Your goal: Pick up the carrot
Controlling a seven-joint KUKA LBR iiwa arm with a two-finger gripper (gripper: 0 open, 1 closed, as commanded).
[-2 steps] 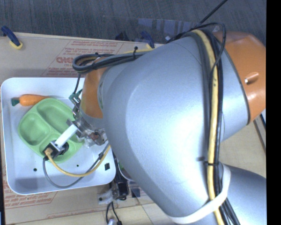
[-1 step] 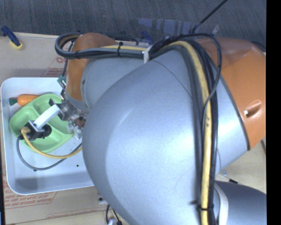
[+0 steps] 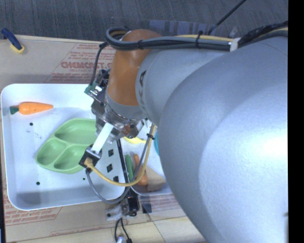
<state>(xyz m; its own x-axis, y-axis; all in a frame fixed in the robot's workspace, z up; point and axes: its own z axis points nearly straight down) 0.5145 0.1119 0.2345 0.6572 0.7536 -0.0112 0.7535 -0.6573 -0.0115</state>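
While the big grey arm (image 3: 218,135) reached in from the right of the camera view, it covered most of the right half of the scene, its orange band (image 3: 124,80) sitting just above the wrist (image 3: 116,120). Black cables (image 3: 167,40) ran along the top of the arm and looped over the orange band. Down at the wrist, a white bracket (image 3: 104,146) with dark holes pointed low and to the left, and a yellow cable (image 3: 111,178) curled beneath it. Were the jaws apart or together? From where I stood, I could not tell; the wrist hardware hid that end.

And the carrot (image 3: 34,107)? It lay flat in the far left corner of the left bin (image 3: 5,151), leafy green end towards the bin wall, orange tip pointing right. It was well apart from the wrist, with nothing touching it.

Nearer the middle of that bin sat a light green divided plate (image 3: 66,148), its right edge tucked under the bracket. Right by the arm, a small green and orange item (image 3: 133,167) peeked out, too hidden to name. Under the bins the worktop (image 3: 66,59) was brown printed cardboard, and a blue and yellow clamp (image 3: 12,40) rested at its far left corner.
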